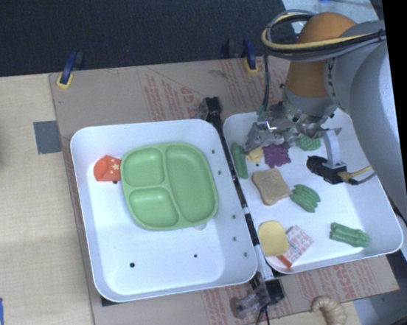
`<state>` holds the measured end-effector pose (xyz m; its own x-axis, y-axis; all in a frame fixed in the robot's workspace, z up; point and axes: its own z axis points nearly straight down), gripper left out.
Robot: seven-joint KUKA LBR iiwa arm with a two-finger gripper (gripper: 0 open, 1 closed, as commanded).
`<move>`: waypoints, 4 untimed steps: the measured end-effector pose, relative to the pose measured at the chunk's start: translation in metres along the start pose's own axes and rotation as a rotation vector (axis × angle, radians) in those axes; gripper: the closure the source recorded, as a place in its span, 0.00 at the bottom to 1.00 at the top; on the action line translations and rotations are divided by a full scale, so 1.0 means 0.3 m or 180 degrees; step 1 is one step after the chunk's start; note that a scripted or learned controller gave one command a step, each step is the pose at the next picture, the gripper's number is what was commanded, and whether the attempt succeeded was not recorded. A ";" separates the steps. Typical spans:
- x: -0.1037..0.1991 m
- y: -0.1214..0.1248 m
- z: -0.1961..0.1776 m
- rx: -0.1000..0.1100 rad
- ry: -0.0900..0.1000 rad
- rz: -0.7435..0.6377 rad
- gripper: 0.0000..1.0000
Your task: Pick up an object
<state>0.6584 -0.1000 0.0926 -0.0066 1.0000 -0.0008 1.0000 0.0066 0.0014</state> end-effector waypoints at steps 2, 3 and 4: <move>-0.335 -0.006 -0.001 0.0011 0.0020 0.0008 0.00; -0.344 -0.072 -0.003 0.0006 0.0045 -0.0012 0.00; -0.186 -0.003 -0.002 0.0004 0.0002 -0.0008 0.00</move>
<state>0.6579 -0.1558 0.0933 -0.0092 1.0000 -0.0002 1.0000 0.0092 0.0000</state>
